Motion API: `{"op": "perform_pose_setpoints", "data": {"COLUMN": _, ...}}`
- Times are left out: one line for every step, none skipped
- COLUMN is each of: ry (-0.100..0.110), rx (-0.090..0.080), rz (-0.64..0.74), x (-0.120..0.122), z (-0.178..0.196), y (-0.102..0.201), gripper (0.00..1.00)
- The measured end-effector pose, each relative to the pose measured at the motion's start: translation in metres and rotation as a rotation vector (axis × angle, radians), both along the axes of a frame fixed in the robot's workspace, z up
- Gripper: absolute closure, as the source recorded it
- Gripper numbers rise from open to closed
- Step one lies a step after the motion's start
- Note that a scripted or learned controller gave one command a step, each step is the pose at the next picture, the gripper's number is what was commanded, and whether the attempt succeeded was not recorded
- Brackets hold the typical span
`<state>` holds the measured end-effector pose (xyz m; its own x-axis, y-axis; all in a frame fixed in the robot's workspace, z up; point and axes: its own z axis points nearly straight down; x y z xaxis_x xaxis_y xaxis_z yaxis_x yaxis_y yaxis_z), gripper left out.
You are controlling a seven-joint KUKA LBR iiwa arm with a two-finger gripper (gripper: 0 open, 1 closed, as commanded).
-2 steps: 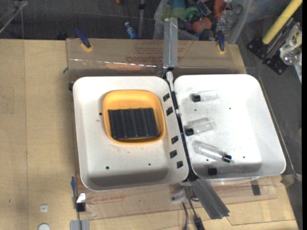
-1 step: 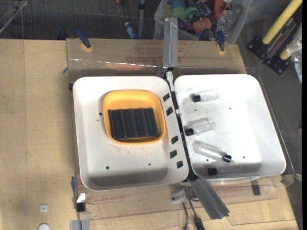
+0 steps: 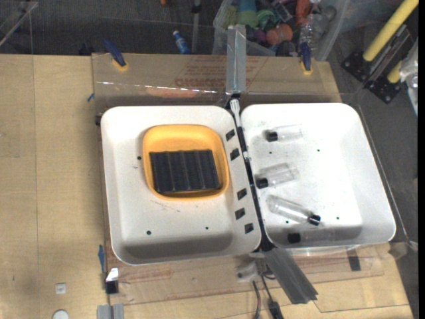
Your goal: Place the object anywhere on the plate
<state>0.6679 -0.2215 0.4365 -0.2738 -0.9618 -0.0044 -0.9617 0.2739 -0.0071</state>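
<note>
An orange-yellow plate (image 3: 151, 140) with rounded corners lies in the left bin (image 3: 119, 198). A dark ribbed rectangular object (image 3: 184, 171) rests flat on the plate, filling most of its middle. In the right bin (image 3: 352, 178) lie three clear tubes with black caps: one (image 3: 282, 135) near the back, one (image 3: 276, 177) in the middle by the divider, and one (image 3: 293, 211) toward the front, lying at a slant.
A divider with black clips (image 3: 239, 171) runs between the two bins. A clear panel (image 3: 199, 78) stands behind the bins, held by blue-orange clamps. A box of colourful toys (image 3: 279, 8) sits beyond the bench.
</note>
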Motion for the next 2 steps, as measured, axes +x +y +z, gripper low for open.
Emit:
{"op": "perform_pose_setpoints", "data": {"ry": 0.0, "rx": -0.002, "rz": 0.397, "x": 0.0001, "z": -0.0005, "y": 0.0004, "gripper": 1.0}}
{"op": "perform_pose_setpoints", "data": {"ry": 0.002, "rx": -0.001, "rz": 0.447, "x": -0.0007, "z": -0.0006, "y": 0.0017, "gripper": 1.0}}
